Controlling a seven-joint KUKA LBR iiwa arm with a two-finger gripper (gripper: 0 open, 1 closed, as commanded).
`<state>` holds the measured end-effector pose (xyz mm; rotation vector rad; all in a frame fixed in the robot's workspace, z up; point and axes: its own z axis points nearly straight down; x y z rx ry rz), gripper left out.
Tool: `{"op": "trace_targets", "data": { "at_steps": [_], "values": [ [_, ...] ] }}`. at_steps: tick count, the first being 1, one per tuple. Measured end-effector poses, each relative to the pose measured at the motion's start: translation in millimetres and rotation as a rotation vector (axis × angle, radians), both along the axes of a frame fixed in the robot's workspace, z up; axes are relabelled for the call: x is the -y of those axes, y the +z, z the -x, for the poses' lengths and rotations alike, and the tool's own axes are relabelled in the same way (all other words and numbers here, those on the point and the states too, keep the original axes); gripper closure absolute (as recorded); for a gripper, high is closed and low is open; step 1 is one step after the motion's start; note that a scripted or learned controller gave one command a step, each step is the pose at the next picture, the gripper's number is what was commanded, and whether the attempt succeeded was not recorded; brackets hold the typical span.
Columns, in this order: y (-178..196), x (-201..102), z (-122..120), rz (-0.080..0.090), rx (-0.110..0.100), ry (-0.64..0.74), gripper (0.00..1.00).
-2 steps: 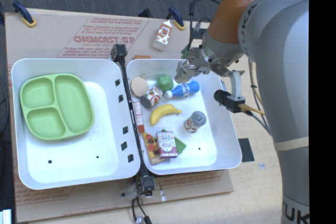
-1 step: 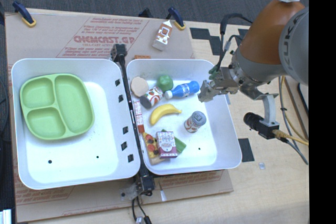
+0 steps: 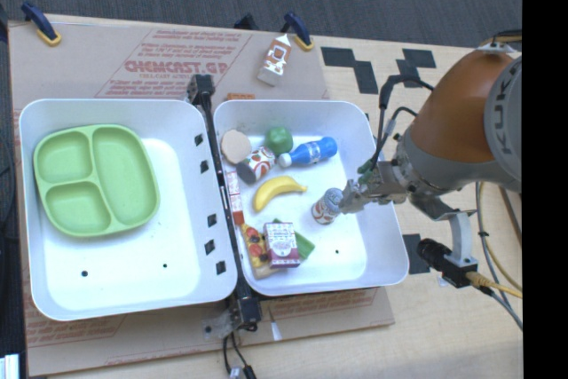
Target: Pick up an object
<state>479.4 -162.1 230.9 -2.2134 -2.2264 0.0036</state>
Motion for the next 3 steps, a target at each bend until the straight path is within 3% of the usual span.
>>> {"op": "trace_targets", "data": {
  "at_steps": [1, 2, 3],
  "values": [
    [49.6, 19.7, -61.7, 0.001, 0.004, -0.001, 1.00],
    [-37.7, 8.1, -51.5, -0.002, -0.002, 0.000, 1.00],
    [-22.7, 49.5, 3.3, -0.001, 0.001, -0.001, 1.00]
  ]
}}
